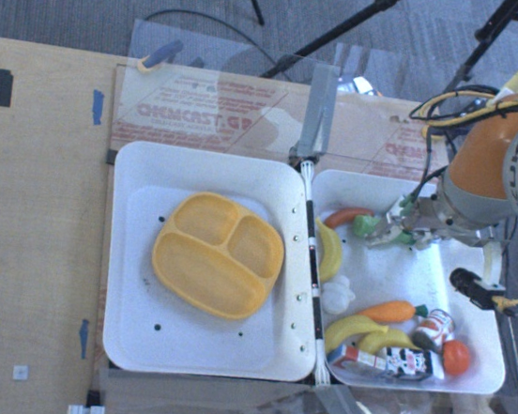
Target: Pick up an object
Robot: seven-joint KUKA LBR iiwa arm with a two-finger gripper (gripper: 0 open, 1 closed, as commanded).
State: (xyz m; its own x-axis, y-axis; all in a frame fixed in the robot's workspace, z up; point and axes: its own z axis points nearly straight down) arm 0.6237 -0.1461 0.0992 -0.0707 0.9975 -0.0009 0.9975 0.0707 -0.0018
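Observation:
My gripper hangs low over the back of the right bin, under the grey arm with its orange band. Just to its left lie a small green toy and a red-orange pepper-like piece; whether the gripper touches the green toy I cannot tell. Toward the front of that bin lie an orange carrot, two yellow bananas, a white lump, a small bottle with a dark label, a red tomato and a small can.
The left bin holds a yellow divided plate. Another banana leans against the divider between the bins. Cables loop behind the arm, and a black-and-yellow cable runs along the right bin's right side.

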